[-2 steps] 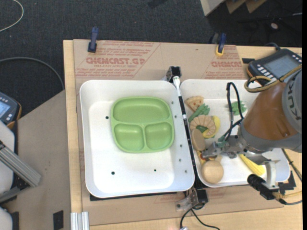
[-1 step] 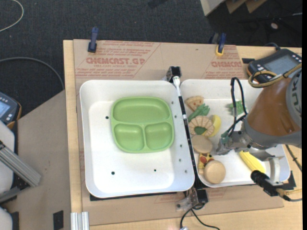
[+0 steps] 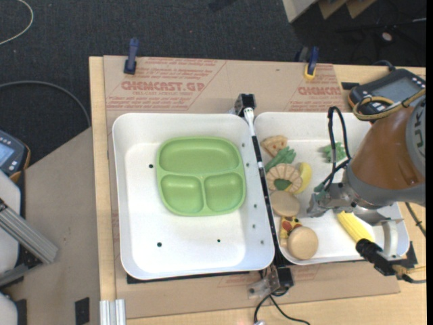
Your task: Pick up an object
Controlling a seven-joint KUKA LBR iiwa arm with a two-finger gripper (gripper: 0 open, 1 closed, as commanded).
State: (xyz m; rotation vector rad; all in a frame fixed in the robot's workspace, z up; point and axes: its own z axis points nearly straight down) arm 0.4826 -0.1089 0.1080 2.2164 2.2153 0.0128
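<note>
While the arm (image 3: 389, 158) leans in over the right bin (image 3: 318, 124), I judge I am at the approach step, nothing lifted yet. My pincer (image 3: 323, 202) sits low in that bin, just right of the toy-food pile; whether it is open or closed I cannot tell. Candidates lie near it: a round tan piece (image 3: 303, 242) below and left of it, a yellow corn cob (image 3: 353, 225) to its right, a scalloped biscuit-like piece (image 3: 284, 177) to its left. The green divided plate (image 3: 201, 175) rests in the left bin (image 3: 135, 202), well apart. Next I need one target centred under the pincer before descending.
</note>
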